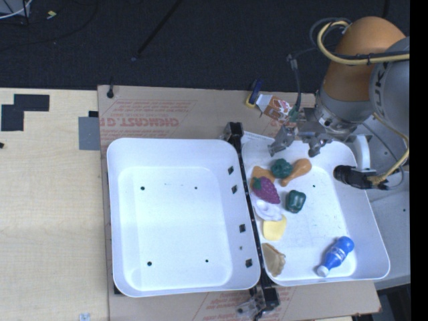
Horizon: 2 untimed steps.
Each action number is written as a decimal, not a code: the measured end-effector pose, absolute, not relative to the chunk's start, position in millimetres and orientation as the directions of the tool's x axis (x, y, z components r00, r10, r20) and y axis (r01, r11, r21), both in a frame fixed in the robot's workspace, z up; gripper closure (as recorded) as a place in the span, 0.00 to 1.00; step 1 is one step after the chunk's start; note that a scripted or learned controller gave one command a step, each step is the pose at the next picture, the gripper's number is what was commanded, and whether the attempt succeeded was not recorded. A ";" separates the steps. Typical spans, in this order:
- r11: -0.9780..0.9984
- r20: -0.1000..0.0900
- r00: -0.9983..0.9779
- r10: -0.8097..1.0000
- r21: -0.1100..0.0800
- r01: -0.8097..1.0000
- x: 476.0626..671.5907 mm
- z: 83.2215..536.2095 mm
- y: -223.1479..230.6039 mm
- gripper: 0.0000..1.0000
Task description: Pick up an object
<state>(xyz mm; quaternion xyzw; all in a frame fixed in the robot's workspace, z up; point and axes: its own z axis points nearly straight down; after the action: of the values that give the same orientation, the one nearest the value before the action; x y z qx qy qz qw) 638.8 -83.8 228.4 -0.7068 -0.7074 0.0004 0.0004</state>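
Orange carrot (296, 171) and dark green toy (280, 166) lie touching beneath the gripper (299, 141), whose fingers stand apart, empty; closing there risks nudging both aside.

2 shallow white plastic bins (175, 154). 1 blue plastic bottle (335, 255), 1 purple toy grape bunch (266, 190), 2 dark green toy vegetables (280, 167), 1 orange toy carrot (295, 170), 1 yellow toy piece (274, 229).

Open floor along the right bin's (366, 227) right half — toys (274, 199) crowded against its left wall.
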 end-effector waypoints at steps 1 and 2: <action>-0.002 -0.001 0.002 1.000 -0.008 1.000 642.2 168.2 -136.1 0.00; 0.001 0.004 0.000 1.000 -0.009 1.000 643.3 88.3 -200.5 0.00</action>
<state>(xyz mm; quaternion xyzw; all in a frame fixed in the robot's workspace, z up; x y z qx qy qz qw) 643.3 -200.5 88.3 -0.7069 -0.7073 0.0017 0.0047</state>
